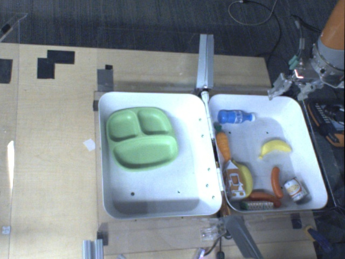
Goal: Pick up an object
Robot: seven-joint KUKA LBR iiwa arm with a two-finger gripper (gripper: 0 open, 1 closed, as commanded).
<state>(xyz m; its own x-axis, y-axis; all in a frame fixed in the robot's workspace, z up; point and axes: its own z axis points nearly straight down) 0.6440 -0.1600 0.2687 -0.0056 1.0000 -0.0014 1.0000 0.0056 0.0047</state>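
The right bin (302,117) holds a blue bottle (235,116), a carrot (223,146), a banana (275,147), a small carton (233,180) lying on a yellow piece, two red sausages (276,179), and a small can (295,189). My gripper (292,85) hangs over the bin's far right corner, above and right of the bottle. Its fingers (277,87) are spread apart with nothing between them, so it is open.
The left bin (156,198) holds a green divided plate (143,137). A metal post (205,63) stands behind the seam between the bins. Black cables (259,12) lie on the floor at the back. A dark bar (259,204) lies along the right bin's near wall.
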